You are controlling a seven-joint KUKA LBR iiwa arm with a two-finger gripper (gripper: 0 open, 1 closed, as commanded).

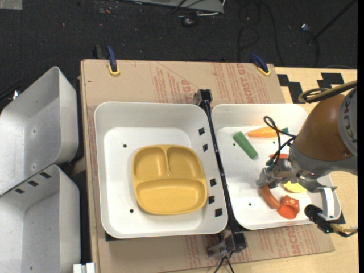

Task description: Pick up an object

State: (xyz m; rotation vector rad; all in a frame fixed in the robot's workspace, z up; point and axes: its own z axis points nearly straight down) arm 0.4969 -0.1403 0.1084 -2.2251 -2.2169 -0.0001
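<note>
Sausage-like orange piece [269,196] lies at five o'clock in the right bin [239,218], just beside the gripper [268,178]; whether it is clenched I cannot tell. Best to descend squarely across it. That bin also holds a green stick [246,144]; the left bin [108,152] holds a yellow tray [169,179].

My wrist hides my gripper [272,178] fingertips; yellow piece [292,187] half covered; my arm [330,132] cut by right edge

Divided tray [169,179] in left bin [108,152]; toy pieces in right bin [242,216], arm [324,135] above.
</note>
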